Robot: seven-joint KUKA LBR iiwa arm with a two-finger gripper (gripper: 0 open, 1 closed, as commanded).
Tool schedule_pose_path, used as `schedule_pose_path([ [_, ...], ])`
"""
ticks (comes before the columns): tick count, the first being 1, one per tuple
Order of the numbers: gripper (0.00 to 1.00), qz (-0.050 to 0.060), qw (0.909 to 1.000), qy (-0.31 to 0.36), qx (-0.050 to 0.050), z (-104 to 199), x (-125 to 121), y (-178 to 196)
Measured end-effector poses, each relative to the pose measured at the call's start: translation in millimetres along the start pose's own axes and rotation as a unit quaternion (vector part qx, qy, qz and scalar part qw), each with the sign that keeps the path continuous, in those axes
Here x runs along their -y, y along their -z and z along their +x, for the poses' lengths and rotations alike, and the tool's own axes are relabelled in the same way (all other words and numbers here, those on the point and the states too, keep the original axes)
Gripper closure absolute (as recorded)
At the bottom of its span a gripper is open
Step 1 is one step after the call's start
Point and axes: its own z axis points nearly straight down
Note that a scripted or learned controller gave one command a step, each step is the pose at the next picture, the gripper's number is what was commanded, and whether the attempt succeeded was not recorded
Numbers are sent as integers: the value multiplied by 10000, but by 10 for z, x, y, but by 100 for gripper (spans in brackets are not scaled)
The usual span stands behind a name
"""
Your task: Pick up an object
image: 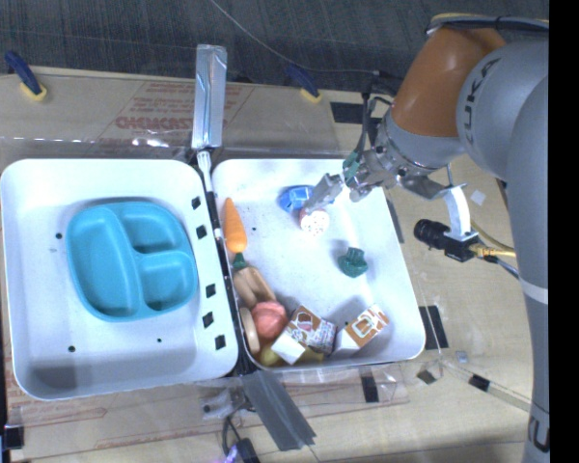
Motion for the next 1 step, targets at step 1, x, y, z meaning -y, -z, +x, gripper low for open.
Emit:
schedule_pose_path([
  [1,0,30,9995,309,-8,57,1236,-446],
])
